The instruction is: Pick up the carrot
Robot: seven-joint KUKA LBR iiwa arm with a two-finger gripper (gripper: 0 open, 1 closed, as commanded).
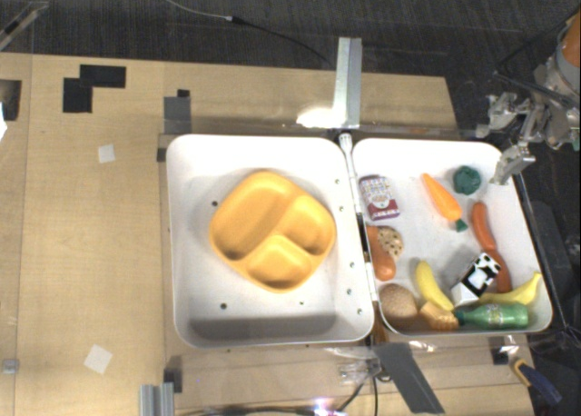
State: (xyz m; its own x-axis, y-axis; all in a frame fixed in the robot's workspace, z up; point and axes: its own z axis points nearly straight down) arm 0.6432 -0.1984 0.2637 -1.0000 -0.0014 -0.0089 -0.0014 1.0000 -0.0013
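Gripper (510,162): hung over the right bin's (413,153) far right corner, grasp state not discernible. Carrot (442,197): lay free near the bin's far edge, beside a green object (467,180). Step: approach; next, descent onto carrot.

The carrot (442,197) is small and orange, and it lies flat and slanted on the white floor near the top of the right bin (413,153), untouched.
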